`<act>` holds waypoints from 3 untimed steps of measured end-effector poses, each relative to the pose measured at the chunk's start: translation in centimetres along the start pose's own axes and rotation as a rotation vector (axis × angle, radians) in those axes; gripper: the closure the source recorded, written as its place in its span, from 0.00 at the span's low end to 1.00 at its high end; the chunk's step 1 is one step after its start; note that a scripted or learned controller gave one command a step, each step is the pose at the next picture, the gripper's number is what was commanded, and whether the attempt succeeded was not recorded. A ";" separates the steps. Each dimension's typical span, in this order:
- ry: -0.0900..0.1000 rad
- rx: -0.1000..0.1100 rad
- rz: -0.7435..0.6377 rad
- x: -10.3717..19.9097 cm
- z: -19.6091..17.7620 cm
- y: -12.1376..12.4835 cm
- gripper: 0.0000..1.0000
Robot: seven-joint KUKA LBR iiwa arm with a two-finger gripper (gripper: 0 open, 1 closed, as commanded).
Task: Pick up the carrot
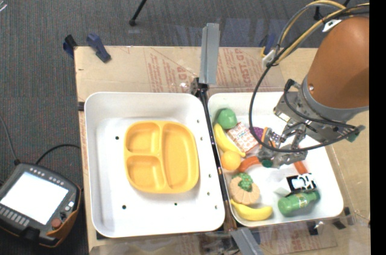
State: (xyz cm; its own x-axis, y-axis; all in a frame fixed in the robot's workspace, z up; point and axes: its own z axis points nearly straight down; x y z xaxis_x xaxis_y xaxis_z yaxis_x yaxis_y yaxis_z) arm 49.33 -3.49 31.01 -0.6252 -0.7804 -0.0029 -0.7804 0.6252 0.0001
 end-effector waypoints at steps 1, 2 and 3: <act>0.000 0.000 0.000 0.0 0.0 0.0 0.00; 0.008 -0.013 -0.025 -0.9 11.8 -0.6 0.00; 0.004 -0.004 0.118 0.1 12.4 1.5 0.00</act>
State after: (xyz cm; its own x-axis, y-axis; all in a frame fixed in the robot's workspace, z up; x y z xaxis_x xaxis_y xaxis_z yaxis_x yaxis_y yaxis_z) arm 48.09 -2.64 18.60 -0.7126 -0.7015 0.0010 -0.7015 0.7126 0.0041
